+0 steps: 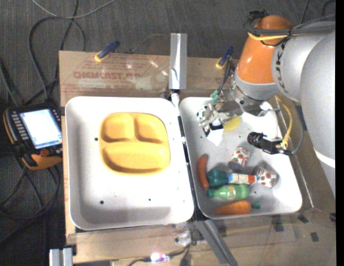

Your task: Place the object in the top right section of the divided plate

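A yellow divided plate [135, 142] lies in the left white bin [83, 165], with two small sections at its top and one large section below. All its sections are bare. My gripper [211, 118] hangs over the upper left part of the right bin [293, 195], well to the right of the plate. A small yellow object [231, 123] lies just right of the gripper. Lower in the right bin lie a red sausage [202, 170], a green bottle [230, 192], a carrot [234, 208], a dark green piece [217, 177] and small red-and-white items [240, 157].
A metal divider post [178, 60] stands at the back between the two bins. A handheld pendant with a lit screen [37, 129] lies left of the bench. A black cable connector [260, 140] hangs over the right bin. Blue clamps [107, 50] hold the back board.
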Controlling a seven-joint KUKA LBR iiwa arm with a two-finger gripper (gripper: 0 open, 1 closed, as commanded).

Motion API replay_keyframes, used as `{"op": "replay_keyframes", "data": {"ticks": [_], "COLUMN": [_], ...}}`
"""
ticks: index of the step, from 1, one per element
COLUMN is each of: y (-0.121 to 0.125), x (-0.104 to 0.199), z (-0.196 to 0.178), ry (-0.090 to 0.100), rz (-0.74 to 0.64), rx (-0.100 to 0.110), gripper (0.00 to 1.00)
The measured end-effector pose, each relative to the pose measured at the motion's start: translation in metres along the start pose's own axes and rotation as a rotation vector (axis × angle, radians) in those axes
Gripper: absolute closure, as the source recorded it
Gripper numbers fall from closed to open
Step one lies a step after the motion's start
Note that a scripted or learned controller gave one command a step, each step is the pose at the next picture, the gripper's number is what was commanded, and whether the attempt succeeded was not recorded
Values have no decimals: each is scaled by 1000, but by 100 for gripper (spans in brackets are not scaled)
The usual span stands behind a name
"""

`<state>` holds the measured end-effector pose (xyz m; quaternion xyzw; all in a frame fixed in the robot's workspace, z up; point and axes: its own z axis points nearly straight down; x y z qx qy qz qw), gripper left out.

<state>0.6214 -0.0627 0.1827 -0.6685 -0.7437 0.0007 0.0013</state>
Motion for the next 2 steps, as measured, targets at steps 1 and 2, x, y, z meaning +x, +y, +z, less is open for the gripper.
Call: {"op": "replay_keyframes", "data": {"ticks": [1,2], "y": [3,8], "x": [59,85], "z": [-2,-4], "ry": [-9,-8], "rz": [29,-71], "rx": [0,-5], "gripper": [100,100]}}
